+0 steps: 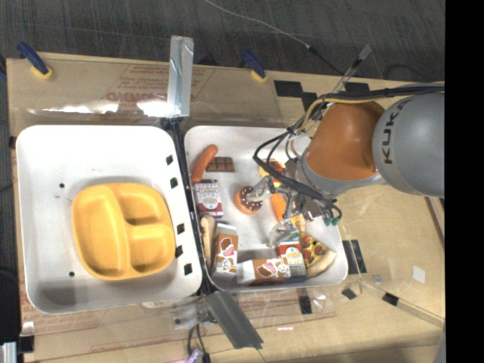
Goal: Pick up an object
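Observation:
My gripper (290,222) hangs low in the right bin (238,138), below the orange band (340,146) of the arm. It sits just above a small carton (292,257) and beside an orange carrot (278,202). A pizza slice (318,252) lies to its lower right. A chocolate-iced donut (249,199) lies to its left. I see nothing plainly held in it; cables and the wrist hide much of it.
The right bin also holds a sausage (204,162), a chocolate bar (221,164), a snack packet (208,197), a juice carton (225,252) and a flat box (264,270). A yellow divided tray (125,228) lies in the left bin (45,157).

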Robot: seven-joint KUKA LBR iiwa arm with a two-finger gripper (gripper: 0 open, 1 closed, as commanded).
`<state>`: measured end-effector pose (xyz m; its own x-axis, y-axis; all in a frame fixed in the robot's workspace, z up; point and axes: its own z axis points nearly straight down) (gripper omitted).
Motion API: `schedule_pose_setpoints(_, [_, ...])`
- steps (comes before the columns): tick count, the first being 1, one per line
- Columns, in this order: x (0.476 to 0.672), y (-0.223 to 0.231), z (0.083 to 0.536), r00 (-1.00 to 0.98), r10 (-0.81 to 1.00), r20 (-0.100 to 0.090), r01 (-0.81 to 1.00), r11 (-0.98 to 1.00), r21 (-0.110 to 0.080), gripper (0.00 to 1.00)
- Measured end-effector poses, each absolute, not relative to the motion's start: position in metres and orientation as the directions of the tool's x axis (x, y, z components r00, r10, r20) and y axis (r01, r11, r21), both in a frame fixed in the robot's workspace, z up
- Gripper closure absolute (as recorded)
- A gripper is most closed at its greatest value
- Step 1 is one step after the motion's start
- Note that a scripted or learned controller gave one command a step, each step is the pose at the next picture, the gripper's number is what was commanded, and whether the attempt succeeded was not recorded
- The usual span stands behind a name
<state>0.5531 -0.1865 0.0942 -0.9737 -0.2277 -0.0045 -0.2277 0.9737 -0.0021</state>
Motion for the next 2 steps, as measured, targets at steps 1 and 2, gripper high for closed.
schedule_pose_setpoints(1, [0.556,-0.184,0.107,-0.972,-0.233,-0.012,-0.233,0.973,-0.005,1.0])
schedule_pose_setpoints(2, [0.604,-0.088,0.242,-1.0,0.0,-0.012,0.0,1.0,0.0,1.0])
